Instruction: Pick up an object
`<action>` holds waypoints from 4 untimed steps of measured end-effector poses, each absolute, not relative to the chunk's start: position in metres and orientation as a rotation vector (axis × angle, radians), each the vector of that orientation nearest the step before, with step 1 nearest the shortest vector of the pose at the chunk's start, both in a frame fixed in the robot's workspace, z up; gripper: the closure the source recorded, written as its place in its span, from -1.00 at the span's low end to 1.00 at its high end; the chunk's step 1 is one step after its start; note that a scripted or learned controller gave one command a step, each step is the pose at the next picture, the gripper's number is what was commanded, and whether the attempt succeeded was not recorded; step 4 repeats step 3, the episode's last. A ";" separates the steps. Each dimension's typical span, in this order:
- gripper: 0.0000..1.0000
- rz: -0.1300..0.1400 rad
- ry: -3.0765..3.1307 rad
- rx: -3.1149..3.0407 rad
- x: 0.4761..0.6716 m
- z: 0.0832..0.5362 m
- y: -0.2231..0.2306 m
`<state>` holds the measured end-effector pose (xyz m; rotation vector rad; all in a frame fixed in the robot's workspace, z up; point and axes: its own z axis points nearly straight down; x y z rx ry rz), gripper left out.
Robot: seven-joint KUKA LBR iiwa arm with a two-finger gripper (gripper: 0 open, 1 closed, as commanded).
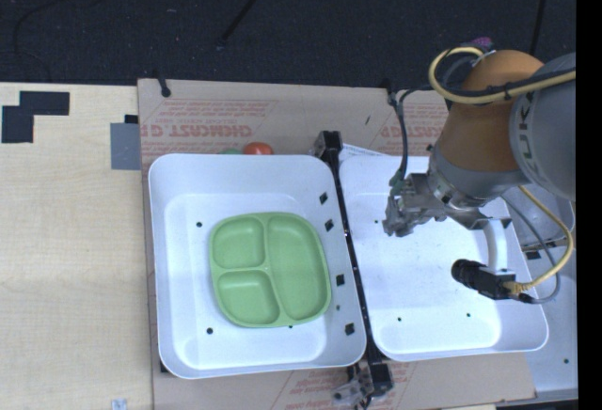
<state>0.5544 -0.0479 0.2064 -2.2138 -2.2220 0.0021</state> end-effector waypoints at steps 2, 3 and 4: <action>1.00 0.001 -2.225 -2.213 0.576 0.211 0.058; 1.00 0.002 -2.225 -2.214 0.580 0.205 0.110; 1.00 0.002 -2.225 -2.214 0.580 0.205 0.110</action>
